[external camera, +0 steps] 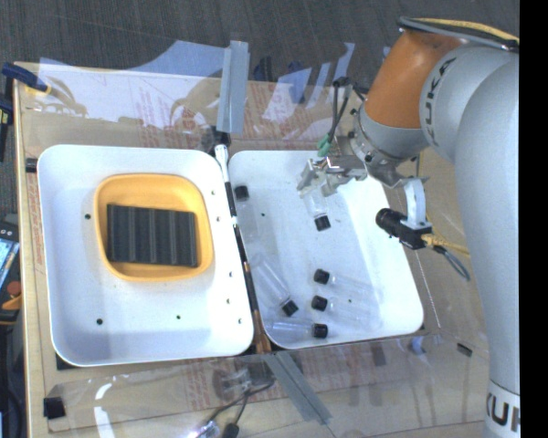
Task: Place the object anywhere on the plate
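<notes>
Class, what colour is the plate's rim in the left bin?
Yellow-orange, around a dark ribbed centre: plate, seen in the camera view.

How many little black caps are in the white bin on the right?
6: one near the bin's top left corner, one below the gripper, four low down. The arm may hide more.
</notes>
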Action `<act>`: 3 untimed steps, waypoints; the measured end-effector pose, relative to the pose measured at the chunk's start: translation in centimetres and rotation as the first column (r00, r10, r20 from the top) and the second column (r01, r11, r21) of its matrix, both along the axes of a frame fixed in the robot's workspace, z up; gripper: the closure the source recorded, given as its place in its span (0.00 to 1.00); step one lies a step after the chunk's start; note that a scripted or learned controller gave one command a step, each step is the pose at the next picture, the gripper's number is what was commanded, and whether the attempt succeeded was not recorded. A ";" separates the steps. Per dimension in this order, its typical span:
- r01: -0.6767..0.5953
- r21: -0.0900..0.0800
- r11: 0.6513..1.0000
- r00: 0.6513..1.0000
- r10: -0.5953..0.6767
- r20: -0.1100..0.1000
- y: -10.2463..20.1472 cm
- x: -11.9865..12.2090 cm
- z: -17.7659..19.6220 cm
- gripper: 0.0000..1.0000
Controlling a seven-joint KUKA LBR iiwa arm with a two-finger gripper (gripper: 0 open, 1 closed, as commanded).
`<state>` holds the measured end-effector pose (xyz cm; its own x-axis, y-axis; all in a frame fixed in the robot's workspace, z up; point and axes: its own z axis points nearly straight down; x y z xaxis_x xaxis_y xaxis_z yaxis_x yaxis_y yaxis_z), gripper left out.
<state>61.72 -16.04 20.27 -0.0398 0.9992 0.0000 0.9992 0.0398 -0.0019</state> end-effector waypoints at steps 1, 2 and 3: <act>-0.227 -0.001 0.974 0.974 0.227 0.002 3.7 -0.3 3.4 1.00; -0.343 -0.002 0.939 0.939 0.343 0.004 7.1 0.9 3.1 1.00; -0.530 0.002 0.848 0.848 0.530 -0.002 8.8 1.7 -1.1 1.00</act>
<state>63.45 -7.23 19.13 -0.5634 0.8262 0.0022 0.8261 0.5634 -0.0036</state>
